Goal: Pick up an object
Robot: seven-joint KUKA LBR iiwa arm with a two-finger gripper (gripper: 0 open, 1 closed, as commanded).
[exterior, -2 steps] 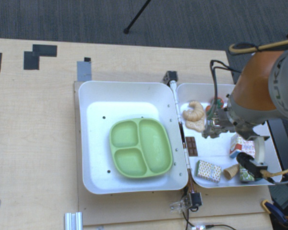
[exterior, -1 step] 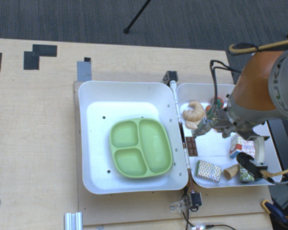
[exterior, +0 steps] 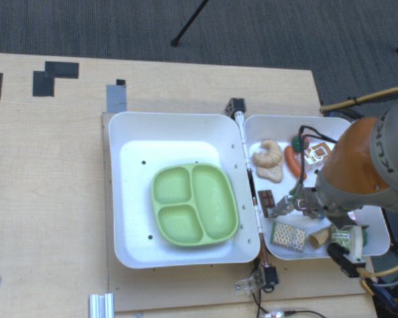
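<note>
The right bin (exterior: 379, 238) holds several small things. A beige croissant-shaped piece (exterior: 268, 159) and an orange carrot (exterior: 292, 161) lie at its far left. A dark brown bar (exterior: 266, 201) rests by the left wall. At the near side a speckled tan block (exterior: 288, 236) lies beside a small brown cylinder (exterior: 319, 236) and a green-and-white packet (exterior: 350, 237). A white-and-orange item (exterior: 316, 152) sits farther back. My gripper (exterior: 294, 203) hangs low over the bin's middle, between the brown bar and the brown cylinder, just above the speckled block. Nothing shows as held in it.
The left bin (exterior: 129, 177) holds a light green divided plate (exterior: 195, 204) with three compartments. My arm, with its orange band (exterior: 358, 161), covers the right bin's right half. The divider wall (exterior: 247, 177) separates the bins. Pale bench surface lies to the left.
</note>
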